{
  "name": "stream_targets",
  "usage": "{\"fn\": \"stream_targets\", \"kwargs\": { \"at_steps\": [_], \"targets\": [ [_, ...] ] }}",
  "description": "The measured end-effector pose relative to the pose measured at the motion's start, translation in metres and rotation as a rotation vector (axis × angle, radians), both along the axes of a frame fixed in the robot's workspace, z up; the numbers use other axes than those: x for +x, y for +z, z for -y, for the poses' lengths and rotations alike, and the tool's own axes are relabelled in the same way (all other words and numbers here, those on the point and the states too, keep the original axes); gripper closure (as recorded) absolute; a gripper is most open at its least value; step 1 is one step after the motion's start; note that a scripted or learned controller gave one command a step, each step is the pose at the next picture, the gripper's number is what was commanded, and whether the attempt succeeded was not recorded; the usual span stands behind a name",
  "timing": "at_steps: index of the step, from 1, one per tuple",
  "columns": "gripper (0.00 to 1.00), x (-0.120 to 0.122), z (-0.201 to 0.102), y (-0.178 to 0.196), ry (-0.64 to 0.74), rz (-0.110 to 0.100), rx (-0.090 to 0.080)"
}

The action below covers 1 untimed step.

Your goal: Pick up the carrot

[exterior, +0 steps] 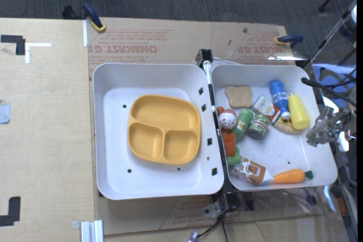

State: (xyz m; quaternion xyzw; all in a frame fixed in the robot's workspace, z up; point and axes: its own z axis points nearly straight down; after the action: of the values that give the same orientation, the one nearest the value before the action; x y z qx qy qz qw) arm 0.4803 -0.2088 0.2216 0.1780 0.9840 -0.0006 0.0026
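Carrot is seen lying flat near the right bin's front-right corner, just beside a small carton | gripper is seen at the bin's right edge, well apart from it | fingers: spread and any hold cannot be told.

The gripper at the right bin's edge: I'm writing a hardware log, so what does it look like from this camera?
The gripper is a small, grey metallic assembly with a jagged, mechanical outline, seen at the right bin's right rim. Dark cables loop just above it, and blue and white parts sit beside it at the picture's right edge. Its details are too small to make out any markings.
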Motion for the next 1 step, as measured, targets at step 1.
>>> {"fn": "stream_targets", "kwargs": {
  "at_steps": [1],
  "targets": [
    [0.0,0.0,-0.0002,0.0,0.0,0.0,0.0]
  ]
}}
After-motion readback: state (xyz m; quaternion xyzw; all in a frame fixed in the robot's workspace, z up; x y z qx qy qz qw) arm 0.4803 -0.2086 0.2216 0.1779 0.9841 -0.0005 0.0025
